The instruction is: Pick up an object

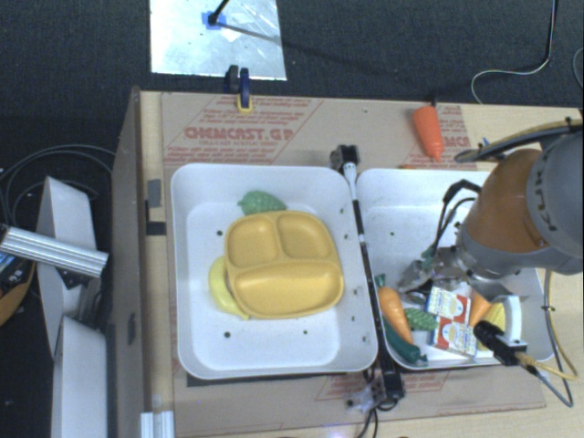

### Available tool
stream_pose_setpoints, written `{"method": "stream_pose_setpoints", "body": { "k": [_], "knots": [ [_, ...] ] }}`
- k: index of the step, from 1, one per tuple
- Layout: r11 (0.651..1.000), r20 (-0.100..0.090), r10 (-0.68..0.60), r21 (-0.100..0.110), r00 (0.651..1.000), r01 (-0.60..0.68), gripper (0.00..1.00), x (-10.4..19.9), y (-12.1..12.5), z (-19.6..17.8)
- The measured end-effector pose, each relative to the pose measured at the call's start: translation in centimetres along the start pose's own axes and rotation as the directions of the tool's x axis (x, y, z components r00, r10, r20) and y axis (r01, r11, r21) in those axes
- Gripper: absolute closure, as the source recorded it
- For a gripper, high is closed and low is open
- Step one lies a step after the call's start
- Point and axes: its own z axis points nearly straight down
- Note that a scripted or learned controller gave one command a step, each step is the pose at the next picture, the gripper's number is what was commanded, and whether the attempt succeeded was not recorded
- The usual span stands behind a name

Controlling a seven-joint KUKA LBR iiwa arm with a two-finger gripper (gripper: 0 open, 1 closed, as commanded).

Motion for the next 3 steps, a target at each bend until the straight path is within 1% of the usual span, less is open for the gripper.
{"method": "stream_pose_setpoints", "body": {
  "k": [1,2,3],
  "knots": [
    [1.0,-0.001,-0.001,-0.003,1.0,0.001,1.0,0.1,0.2,-1.1],
    [1.0,0.002,-0.002,-0.003,1.0,0.002,1.0,-2.4,5.6,-0.1],
    [1.0,0.0,-0.003,-0.003,1.0,0.003,1.0,4.7,9.7,-10.1]
  ]
}}
